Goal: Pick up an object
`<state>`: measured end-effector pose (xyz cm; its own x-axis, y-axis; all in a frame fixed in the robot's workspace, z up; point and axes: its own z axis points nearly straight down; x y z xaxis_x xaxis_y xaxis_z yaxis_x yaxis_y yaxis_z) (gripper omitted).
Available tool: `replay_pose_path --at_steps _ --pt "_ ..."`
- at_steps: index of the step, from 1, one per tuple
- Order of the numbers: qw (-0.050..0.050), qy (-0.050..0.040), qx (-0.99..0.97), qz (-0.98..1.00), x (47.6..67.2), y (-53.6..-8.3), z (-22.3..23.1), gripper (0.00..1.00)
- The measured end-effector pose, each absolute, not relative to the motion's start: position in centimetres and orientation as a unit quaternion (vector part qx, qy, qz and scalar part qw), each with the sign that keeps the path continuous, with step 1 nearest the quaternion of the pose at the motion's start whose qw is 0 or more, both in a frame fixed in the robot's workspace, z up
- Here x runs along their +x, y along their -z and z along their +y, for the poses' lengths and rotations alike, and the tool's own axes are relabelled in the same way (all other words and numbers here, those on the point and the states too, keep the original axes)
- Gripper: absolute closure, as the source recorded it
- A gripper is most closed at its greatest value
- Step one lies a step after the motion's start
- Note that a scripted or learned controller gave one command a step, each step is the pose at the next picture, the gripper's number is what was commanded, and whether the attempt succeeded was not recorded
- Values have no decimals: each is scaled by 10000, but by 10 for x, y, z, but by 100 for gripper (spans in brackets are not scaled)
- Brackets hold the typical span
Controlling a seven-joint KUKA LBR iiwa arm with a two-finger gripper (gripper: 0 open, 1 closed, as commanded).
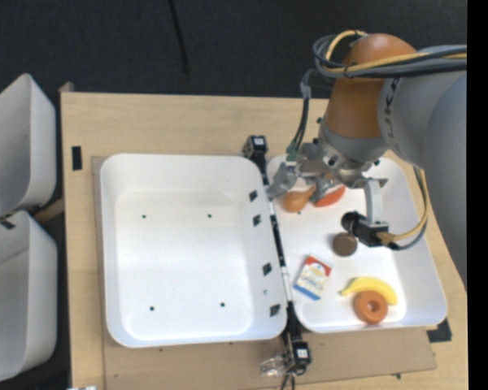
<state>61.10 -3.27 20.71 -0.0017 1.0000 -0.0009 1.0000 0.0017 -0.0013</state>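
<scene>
Seen from above at a slant, two shallow white bins sit side by side on a pale wooden bench, and I am the grey arm with the orange band reaching in from the right. My gripper (313,187) hangs low over the upper left part of the right bin (415,287), close to the divider between the two bins. Directly under my wrist lie an orange-brown rounded piece (296,201) and a red piece (332,197), both looking like toy food and both partly hidden by my own hardware. Whether my jaws are spread or closed I cannot tell from here, because my wrist blocks the view of them, and I cannot say that anything sits between them. Further down the same bin lie a small dark brown ball (345,244), a little printed card or packet (313,278), a yellow banana (372,287) and an orange ring (370,308) touching the banana's lower side. The left bin (114,218) lies beside it. The orange-brown piece nearest my jaws is my likely target. I judge it light, rigid plastic with a smooth, rounded skin, so it may squirt sideways if squeezed off-centre. The best hold would be across its narrowest width, at the middle, coming straight down. The red piece lies just beside it and could be nudged or caught along with it.
</scene>
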Motion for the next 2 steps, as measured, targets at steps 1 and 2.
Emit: replay_pose_path --at_steps 1,2 --pt "-12 9 -7082 -7060 613 -217 -35 100" --pt "-15 14 -7083 -7059 614 -218 -35 0"
